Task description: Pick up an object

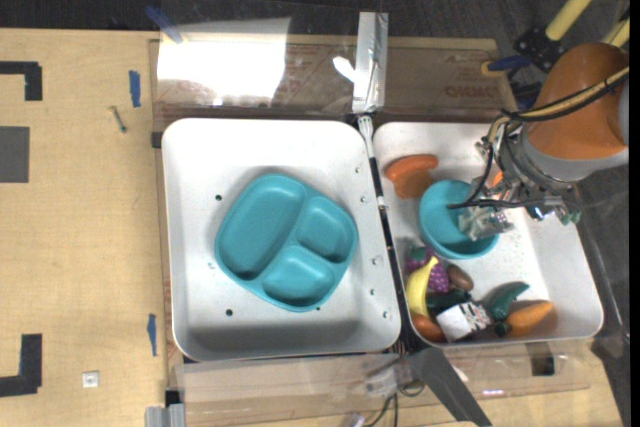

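My gripper point(484, 218) hangs over the right bin point(570, 260), right above a teal bowl point(445, 215) near the bin's middle. The arm's orange band point(585, 105) sits above it at the right. An orange carrot-like piece point(411, 167) lies at the bin's back left. A pile at the bin's front holds a yellow banana point(421, 287), a dark purple item point(442, 281), a white and black object point(462, 319), a dark green piece point(508, 295) and an orange piece point(532, 315).
The left bin point(190, 215) holds a teal divided plate point(287, 240) in its middle. A clear plastic sheet point(260, 65) and a metal bracket point(370, 60) lie behind the bins. Wooden bench surface point(70, 215) extends to the left.
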Action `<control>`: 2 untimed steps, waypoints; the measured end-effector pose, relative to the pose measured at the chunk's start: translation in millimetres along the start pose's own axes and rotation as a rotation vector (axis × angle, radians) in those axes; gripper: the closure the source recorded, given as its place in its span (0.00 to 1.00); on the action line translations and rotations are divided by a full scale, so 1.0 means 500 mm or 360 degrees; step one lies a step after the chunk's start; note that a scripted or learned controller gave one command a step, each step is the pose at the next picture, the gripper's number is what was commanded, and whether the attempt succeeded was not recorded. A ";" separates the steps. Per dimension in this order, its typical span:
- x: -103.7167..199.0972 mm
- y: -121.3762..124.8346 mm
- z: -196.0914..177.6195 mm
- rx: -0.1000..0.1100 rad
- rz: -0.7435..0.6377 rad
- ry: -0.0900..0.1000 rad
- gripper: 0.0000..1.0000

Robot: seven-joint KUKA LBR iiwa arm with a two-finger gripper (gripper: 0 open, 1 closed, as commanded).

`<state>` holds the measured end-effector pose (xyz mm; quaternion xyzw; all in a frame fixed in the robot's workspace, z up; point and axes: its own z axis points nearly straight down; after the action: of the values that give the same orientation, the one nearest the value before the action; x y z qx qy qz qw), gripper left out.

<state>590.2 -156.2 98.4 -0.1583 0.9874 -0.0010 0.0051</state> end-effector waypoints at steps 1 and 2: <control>0.002 0.002 0.004 -0.0004 0.0000 0.0005 0.00; -0.054 0.066 0.012 0.0006 0.0103 -0.0014 0.00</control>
<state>605.8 -116.4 92.7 -0.1261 0.9920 -0.0019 0.0096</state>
